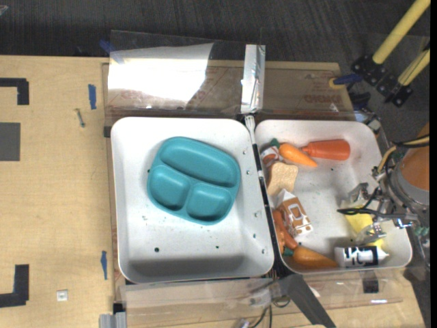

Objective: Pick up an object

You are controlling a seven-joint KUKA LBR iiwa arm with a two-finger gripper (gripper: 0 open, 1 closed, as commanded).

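Where the arm (415,176) comes in from the right, its orange band sits over the right bin's (328,186) far edge, and the hand (372,207) hangs low inside that bin among wires and metal parts; I cannot tell how it is set or whether anything is in it. Just beside the hand lies a yellow piece (360,223), and nearer the front rim a small white bottle (360,255) with a black label lies on its side. Along the back of this bin an orange-red cylinder (329,149) lies next to a carrot (295,154), the two touching. A slice of bread (282,178) leans near the bin's left wall, with a small carton (295,215) below it and another orange carrot (311,256) at the front. The left bin (136,238) holds a teal tray (193,178) with three compartments, set toward its back. Both bins rest on the wooden desk (51,183).
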